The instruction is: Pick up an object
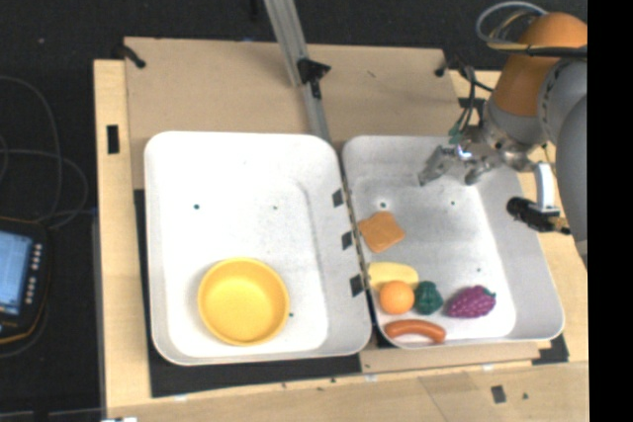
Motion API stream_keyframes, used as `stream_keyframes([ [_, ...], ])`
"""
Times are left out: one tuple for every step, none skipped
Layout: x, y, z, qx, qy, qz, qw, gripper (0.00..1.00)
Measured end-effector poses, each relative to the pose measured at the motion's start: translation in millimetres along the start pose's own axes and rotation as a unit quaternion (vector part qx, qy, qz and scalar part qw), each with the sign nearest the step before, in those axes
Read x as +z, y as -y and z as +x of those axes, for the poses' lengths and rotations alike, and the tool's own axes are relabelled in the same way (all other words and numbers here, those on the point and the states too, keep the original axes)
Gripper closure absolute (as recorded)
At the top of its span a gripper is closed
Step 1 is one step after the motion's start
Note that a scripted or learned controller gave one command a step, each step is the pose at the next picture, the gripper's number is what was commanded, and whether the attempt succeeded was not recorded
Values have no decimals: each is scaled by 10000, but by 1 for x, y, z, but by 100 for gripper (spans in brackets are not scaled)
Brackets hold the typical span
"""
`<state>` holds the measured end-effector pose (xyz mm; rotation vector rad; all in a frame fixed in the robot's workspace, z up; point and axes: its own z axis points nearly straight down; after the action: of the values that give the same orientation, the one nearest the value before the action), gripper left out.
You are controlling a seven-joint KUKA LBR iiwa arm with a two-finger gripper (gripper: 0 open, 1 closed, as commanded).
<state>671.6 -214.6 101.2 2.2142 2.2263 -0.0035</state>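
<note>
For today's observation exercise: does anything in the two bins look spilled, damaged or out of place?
Nothing stands out. The yellow bowl sits upright in the left bin; the toy foods cluster intact at the right bin's near edge, and the gripper hangs open above its far end.

- Right bin (pixel 514 242): upper half bare; toy food crowds its near edge, bread slice (pixel 381 231) by the divider
- Left bin (pixel 247 183): open except yellow bowl (pixel 243 300) near the front; slanted pole (pixel 287 25) overhangs the back

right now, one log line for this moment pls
gripper: open, over right bin, holding nothing | toy food near front edge | yellow bowl in left bin
</note>
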Motion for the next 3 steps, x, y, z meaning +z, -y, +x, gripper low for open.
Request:
stream_keyframes([
  [-13, -1, -1, -22, 20, -24, 10000, 100],
  [-59, 2, -3, 23, -3, -31, 10000, 100],
  [-119, 5, -11, 16, 4, -45, 10000, 100],
])
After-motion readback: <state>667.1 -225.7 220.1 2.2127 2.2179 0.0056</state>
